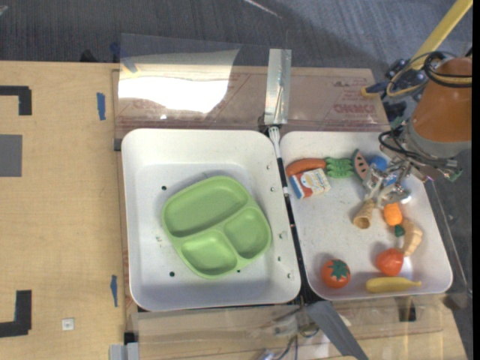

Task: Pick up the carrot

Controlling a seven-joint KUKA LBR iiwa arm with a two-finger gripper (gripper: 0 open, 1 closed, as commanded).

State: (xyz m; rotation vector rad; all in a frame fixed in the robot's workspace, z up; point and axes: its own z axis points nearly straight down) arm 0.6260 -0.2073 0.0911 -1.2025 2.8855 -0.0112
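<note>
Orange carrot [307, 166] unobstructed, gripper [390, 188] tips indistinct

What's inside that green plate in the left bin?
The green plate shows three compartments, all bare green, with nothing lying in them. What lies beneath it is covered. The toy food sits in the right bin.

Overhead cam (slanted) over 2 bins [135, 201].

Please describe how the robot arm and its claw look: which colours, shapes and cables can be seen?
The arm enters from the right with a rounded orange band above the wrist. Blue and yellow cables loop beside it at the top. Below hangs the thin metallic claw, a cluster of slim grey rods with a small blue part near it. Finer details are too blurred to tell.
</note>
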